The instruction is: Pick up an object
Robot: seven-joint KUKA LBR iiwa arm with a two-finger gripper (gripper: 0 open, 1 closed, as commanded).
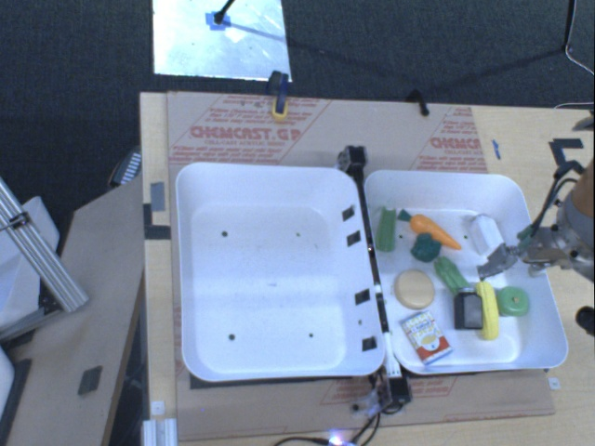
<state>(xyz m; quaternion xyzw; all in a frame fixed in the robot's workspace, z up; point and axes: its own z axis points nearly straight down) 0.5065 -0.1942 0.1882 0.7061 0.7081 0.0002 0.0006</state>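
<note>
The right bin [535, 214] holds several small toys. Among them are an orange carrot [435, 231], a teal piece [426, 247], a long green vegetable [386, 229] and a green pepper-like piece [451, 274]. There are also a round beige disc [415, 289], a black block [468, 310], a yellow banana [487, 309], a green round piece [512, 301], a small juice carton [427, 335] and a white object [482, 232]. My gripper [495, 261] reaches in from the right, low over the bin between the white object and the banana. Nothing visibly sits in it.
The left bin [200, 193] stands beside the right one, with a black-clipped divider [364, 249] between them. Both rest on a cardboard sheet [242, 128]. A cable runs along the arm [567, 235] at the right edge.
</note>
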